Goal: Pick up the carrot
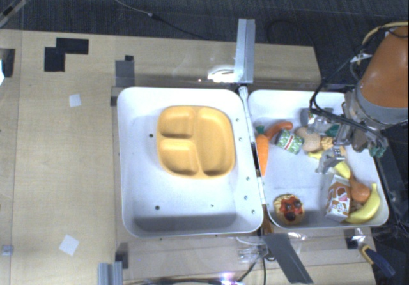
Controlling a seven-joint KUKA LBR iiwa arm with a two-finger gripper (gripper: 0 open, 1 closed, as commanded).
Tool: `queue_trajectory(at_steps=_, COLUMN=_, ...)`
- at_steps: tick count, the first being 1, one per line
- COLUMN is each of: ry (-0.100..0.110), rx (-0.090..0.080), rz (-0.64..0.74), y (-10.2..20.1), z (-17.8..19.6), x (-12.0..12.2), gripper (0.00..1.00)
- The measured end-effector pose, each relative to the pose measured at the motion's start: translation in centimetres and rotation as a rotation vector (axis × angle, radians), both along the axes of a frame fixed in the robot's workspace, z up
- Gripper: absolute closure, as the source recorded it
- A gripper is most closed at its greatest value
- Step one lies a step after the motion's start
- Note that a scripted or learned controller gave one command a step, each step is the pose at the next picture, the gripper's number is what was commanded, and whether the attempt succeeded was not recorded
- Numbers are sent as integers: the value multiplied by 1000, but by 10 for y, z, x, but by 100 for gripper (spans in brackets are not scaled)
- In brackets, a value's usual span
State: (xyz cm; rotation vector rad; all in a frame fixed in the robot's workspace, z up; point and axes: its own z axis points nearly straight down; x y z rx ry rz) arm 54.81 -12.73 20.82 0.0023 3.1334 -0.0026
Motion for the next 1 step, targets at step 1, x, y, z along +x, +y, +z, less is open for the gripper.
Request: queue_trajectory(at_steps=1, ry=-4, rx=0, rz=1, y=18, z=-92, x=-35, gripper=0)
